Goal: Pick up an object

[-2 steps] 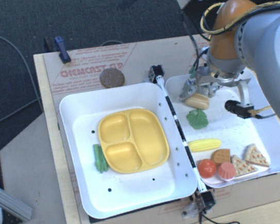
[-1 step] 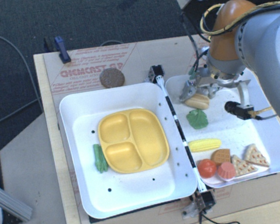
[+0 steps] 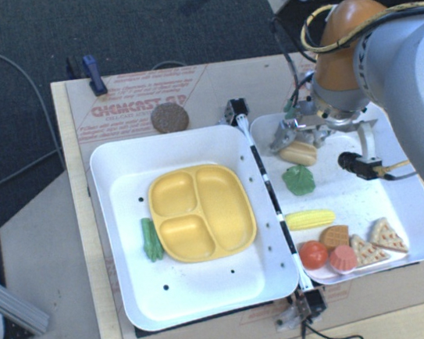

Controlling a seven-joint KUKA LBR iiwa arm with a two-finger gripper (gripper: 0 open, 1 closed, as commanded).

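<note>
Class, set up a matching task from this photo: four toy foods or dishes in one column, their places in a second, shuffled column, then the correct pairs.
Things:
1. yellow divided plate
2. corn cob
3. green bean pod
4. tomato

Places:
A. left bin, beside the plate's left edge
B. right bin, near front corner
C. middle of left bin
D. right bin, along the divider

Pairs: 1-C, 2-D, 3-A, 4-B

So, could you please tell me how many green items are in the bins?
2: a green pod in the left bin, beside the yellow tray, and a green leafy piece in the right bin. More may hide under the arm.
</note>
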